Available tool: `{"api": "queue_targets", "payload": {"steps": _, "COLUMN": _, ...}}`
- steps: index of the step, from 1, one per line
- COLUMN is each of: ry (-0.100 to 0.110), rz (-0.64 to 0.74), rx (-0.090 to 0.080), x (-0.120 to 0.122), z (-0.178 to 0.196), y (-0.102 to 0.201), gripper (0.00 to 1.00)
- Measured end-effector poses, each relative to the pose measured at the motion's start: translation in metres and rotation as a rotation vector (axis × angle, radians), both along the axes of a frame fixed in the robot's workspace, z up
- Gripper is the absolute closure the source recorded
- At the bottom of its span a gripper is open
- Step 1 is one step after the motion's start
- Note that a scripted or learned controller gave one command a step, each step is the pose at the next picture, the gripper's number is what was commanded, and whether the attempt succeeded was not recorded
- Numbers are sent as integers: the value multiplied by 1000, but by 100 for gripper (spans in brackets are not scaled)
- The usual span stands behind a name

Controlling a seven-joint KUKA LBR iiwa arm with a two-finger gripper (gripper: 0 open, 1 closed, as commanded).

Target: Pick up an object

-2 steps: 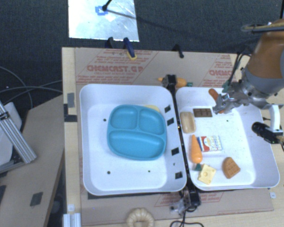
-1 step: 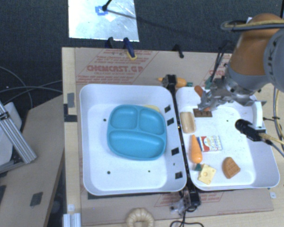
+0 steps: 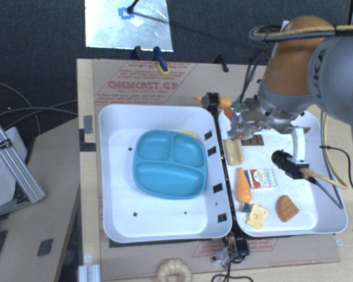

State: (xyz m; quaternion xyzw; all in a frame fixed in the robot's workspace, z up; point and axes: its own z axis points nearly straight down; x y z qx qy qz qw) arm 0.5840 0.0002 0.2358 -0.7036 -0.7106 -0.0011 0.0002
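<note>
My gripper (image 3: pixel 240 129) hangs low over the far left part of the right bin (image 3: pixel 326 207). Just below it lies a tan bread roll (image 3: pixel 232 152), and a brown chocolate bar (image 3: pixel 254 140) pokes out beside it. Nearer the front are an orange carrot (image 3: pixel 243 185), a small red, white and blue box (image 3: pixel 262 178), a yellow cheese wedge (image 3: pixel 257 217) and a brown bread slice (image 3: pixel 287 207). An orange item (image 3: pixel 224 103) sits at the bin's far left corner, partly hidden by the arm.
The left bin (image 3: pixel 120 216) holds a blue divided plate (image 3: pixel 169 163) with a pale yellow thing (image 3: pixel 191 134) peeking out behind it. A black divider (image 3: pixel 222 175) separates the two bins. The arm's grey and orange body (image 3: pixel 300 57) covers the right bin's far side.
</note>
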Motion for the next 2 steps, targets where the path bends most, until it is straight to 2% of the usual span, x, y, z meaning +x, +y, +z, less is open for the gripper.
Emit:
{"api": "queue_targets", "payload": {"steps": 1, "ry": 1, "rz": -1, "rx": 0, "x": -10, "z": 4, "y": 50, "gripper": 100}}
{"api": "queue_targets", "payload": {"steps": 2, "ry": 0, "rz": -1, "rx": -1, "x": -9, "z": -3, "y": 100, "gripper": 100}}
